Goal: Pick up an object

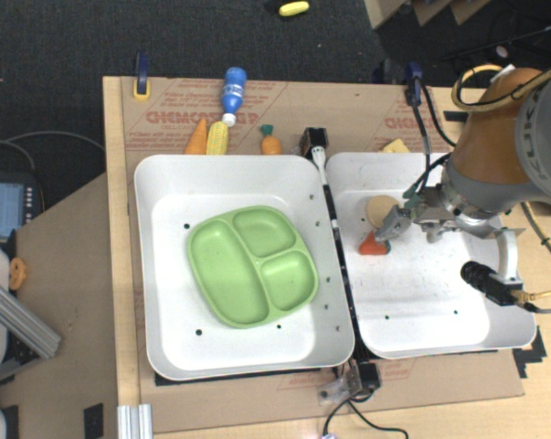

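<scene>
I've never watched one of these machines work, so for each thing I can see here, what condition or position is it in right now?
Green divided plate: flat in the left bin.
Red object: lying in the right bin, at the gripper tip.
Tan round object: resting just behind the red one.
Gripper: lowered into the right bin.
Blue-capped bottle: lying on the bench behind the bins.

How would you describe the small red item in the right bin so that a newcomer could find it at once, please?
Start at the right white bin, the one the arm reaches into. Near its left wall, in the upper half, the small red item lies just below a round tan object, with the tool right beside it. It is the only red thing in either bin.
</scene>
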You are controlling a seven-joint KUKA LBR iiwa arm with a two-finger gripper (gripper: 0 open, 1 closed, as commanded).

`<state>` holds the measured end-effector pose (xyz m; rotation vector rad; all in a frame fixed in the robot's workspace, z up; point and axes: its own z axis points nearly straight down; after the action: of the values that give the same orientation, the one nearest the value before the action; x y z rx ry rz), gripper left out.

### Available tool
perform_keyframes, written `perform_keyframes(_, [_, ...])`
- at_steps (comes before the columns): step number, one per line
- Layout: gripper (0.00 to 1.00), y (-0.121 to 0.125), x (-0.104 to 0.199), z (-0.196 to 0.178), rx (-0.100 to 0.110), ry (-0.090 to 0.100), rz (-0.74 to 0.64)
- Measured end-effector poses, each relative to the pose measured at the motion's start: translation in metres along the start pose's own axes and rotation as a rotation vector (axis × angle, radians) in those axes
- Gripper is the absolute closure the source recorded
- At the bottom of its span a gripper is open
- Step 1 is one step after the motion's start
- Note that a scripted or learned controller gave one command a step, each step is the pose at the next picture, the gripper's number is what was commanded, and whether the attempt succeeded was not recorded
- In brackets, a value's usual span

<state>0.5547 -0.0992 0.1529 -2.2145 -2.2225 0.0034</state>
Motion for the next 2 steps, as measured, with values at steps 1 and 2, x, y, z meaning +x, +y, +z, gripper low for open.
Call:
perform_keyframes(1, [0.0, 0.01, -0.016, 0.072, 0.0, 0.0, 0.004])
perform_keyframes(2, [1.0, 0.011, -0.016, 0.058, -0.007, -0.002, 0.004])
